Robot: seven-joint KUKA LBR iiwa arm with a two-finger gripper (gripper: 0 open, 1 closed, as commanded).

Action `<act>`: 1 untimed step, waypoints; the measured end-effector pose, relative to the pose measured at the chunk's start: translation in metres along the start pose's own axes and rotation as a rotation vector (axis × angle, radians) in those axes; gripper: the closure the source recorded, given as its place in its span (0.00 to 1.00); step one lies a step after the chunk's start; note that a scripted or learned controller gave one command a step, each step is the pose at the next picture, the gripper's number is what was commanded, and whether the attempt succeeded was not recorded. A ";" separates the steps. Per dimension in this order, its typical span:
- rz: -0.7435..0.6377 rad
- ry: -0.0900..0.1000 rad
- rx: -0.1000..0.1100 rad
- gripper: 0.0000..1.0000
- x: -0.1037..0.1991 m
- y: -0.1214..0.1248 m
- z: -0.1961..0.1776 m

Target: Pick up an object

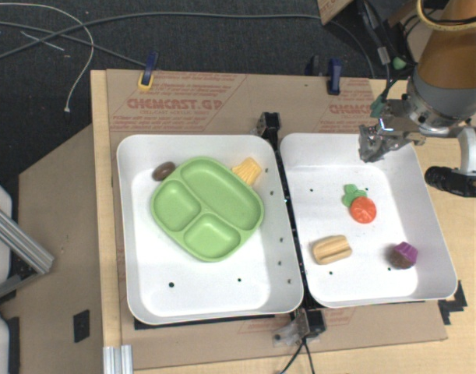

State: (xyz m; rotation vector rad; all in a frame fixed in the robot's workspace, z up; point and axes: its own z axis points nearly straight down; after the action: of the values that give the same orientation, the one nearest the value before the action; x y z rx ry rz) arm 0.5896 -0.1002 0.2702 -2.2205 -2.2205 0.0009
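Observation:
My gripper (375, 148) hangs over the far edge of the right bin (323, 160), above and apart from the objects. In that bin lie a red toy tomato with a green top (360, 205), a tan bread roll (331, 249) and a purple toy (403, 255). The left bin (140, 201) holds a green divided plate (208, 208), a yellow corn piece (248, 170) at its far edge and a small brown item (163, 171) at its left. Nothing shows between the gripper's fingers.
A black clamp (269, 123) sits between the bins at the back. Blue clips (149, 70) (334, 76) hold the cardboard base. Cables lie on the dark floor at the upper left. A metal rail (15, 236) stands at the left.

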 end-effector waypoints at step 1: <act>0.000 0.000 0.000 0.00 0.000 0.000 0.000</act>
State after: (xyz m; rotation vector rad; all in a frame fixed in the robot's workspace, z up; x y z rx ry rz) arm 0.5897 -0.1002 0.2703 -2.2206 -2.2207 0.0007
